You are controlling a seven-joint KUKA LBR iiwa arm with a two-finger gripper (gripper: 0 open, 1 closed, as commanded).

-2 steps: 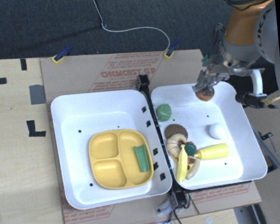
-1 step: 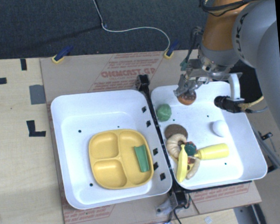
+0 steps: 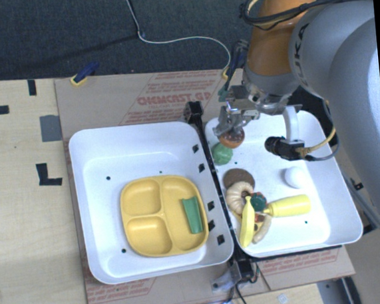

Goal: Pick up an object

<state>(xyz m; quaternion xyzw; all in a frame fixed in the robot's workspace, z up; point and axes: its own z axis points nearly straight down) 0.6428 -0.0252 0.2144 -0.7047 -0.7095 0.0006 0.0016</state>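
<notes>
My gripper [image 3: 231,132] hangs over the far left corner of the right bin [image 3: 331,224]. A small orange-brown round object [image 3: 231,138] sits between its fingers, and they are shut on it. Just below it a green ball [image 3: 222,154] lies against the bin's left wall. Further toward the front lie a brown disc [image 3: 238,177], a tan ring-shaped pastry [image 3: 237,197], a banana [image 3: 248,224], a yellow bottle [image 3: 287,206] and a white egg-shaped piece [image 3: 293,177].
The left bin [image 3: 97,163] holds a yellow divided plate [image 3: 149,219] with a green block [image 3: 193,214] in its right compartment. The divider [image 3: 207,173] between the bins runs just left of the gripper. A black camera-like part [image 3: 284,147] hangs from the arm.
</notes>
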